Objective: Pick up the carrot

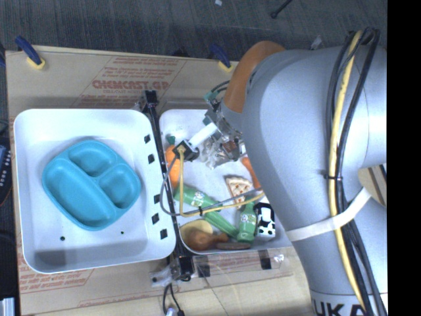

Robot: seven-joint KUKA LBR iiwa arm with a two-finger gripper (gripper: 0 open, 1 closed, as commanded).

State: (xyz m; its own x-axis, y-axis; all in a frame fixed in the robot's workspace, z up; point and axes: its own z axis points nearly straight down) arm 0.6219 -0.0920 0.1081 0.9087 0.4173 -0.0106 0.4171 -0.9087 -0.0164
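Note:
In the right bin (172, 120), an orange item that looks like the carrot (173, 166) lies against the left wall, partly behind a black clip. My gripper (218, 145) hangs low over the bin's upper middle, a short way to the right of and above that orange item. A second narrow orange piece (249, 170) shows just right of the gripper, mostly hidden under the arm. Which of the two is the carrot I cannot tell for sure. Nothing orange shows in the gripper.
A green bottle (220, 214), a waffle-patterned wedge (237, 186), a black-and-white cow toy (264, 221) and a brown item (205, 237) crowd the right bin's lower half. The left bin (39, 242) holds a blue divided plate (92, 183). The grey arm (309, 143) covers the right bin's right side.

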